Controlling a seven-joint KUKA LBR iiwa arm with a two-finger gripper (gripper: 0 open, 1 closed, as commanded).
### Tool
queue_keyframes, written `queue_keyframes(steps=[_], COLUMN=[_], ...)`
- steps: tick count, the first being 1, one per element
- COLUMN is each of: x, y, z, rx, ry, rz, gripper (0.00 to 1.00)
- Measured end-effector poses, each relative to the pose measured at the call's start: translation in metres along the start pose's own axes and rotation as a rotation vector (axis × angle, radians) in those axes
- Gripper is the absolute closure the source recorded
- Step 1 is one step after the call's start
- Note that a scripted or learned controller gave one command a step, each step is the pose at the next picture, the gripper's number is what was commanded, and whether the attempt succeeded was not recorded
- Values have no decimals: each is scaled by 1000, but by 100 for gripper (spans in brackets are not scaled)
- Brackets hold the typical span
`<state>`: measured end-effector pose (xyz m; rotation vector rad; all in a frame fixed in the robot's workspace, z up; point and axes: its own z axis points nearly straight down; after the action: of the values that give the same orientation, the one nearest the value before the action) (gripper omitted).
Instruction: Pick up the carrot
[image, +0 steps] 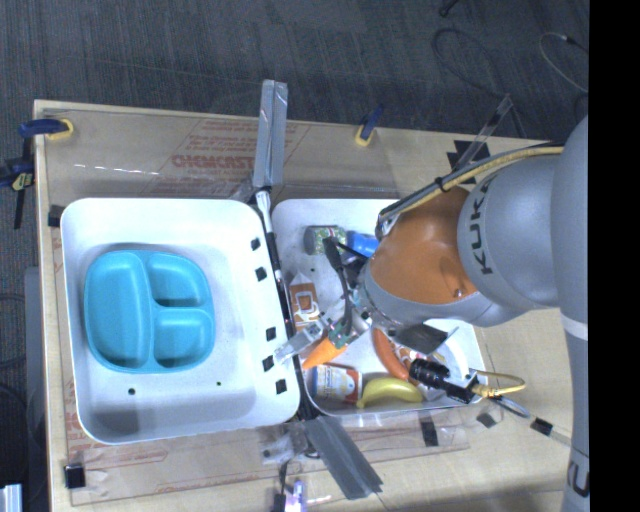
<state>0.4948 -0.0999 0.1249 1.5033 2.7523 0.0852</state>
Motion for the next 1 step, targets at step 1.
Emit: queue_keyframes(steps=[1], x=[0], y=[0], z=[0], rx=[0], ry=[-1], rz=[-1], gripper=[0])
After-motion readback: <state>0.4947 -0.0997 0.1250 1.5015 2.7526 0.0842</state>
